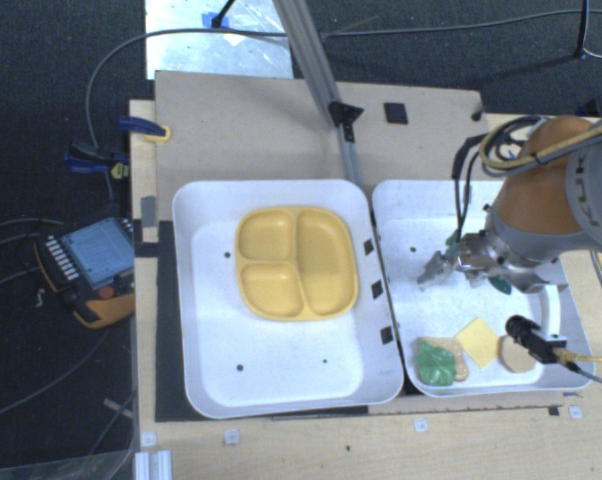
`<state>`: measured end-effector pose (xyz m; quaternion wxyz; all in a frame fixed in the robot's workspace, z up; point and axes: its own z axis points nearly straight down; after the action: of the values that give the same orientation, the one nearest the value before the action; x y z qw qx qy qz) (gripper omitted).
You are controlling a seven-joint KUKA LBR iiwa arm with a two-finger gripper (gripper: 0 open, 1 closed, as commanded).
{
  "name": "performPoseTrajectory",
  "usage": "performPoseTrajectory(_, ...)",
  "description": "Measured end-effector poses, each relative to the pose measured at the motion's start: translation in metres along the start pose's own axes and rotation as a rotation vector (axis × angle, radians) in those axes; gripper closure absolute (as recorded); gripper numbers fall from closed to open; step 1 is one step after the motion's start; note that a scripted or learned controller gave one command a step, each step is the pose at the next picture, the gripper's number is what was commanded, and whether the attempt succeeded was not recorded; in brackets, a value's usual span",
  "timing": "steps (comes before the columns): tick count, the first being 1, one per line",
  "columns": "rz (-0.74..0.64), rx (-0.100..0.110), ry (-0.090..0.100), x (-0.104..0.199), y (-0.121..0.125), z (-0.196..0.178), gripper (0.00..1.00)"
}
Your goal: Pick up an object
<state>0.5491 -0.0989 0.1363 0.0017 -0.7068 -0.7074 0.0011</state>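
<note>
Dark carpet surrounds the table (pixel 281 118), which carries two white bins side by side. At nine o'clock, the left bin (pixel 211 368) holds a yellow divided plate (pixel 296 263). At three o'clock, the right bin (pixel 411 218) holds the gripper (pixel 436 268), its fingers slightly apart with nothing between them. Toward five o'clock in that bin lie a green toy (pixel 436 363), a yellow wedge (pixel 478 341) and a tan disc (pixel 516 356), close together.

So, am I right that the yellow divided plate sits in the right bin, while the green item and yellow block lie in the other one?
Not quite: the camera view shows the yellow divided plate in the left bin. The green item and yellow block lie in the other one, the right bin.
</note>
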Motion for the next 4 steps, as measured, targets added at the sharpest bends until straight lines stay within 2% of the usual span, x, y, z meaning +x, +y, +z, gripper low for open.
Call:
performPoseTrajectory(1,0.000,-0.008,-0.001,0.000,0.002,0.050,0.00)
performPoseTrajectory(2,0.000,-0.014,-0.005,-0.002,0.003,0.036,1.00)
performPoseTrajectory(3,0.001,-0.009,-0.002,-0.006,-0.004,-0.013,1.00)
performPoseTrajectory(4,-0.003,-0.012,-0.003,-0.013,0.000,-0.074,1.00)
